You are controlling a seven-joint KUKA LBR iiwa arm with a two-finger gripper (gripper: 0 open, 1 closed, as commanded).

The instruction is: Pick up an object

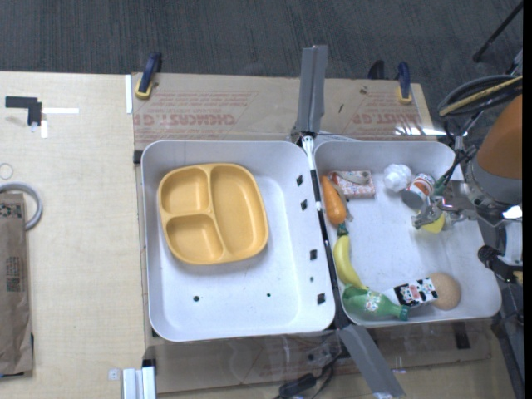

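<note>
- Gripper (432, 216) at the right of the frame hangs over the right white bin (378, 248); its state I cannot tell.
- Small yellow object (434, 224) lies just below it.

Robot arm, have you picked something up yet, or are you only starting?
Done: the gripper has reached into the right bin, low over a small yellow thing. In hand: nothing looks lifted; whether it grips that yellow thing, I cannot tell. Left: the lift itself. The carrot, banana and yellow plate lie untouched.
</note>
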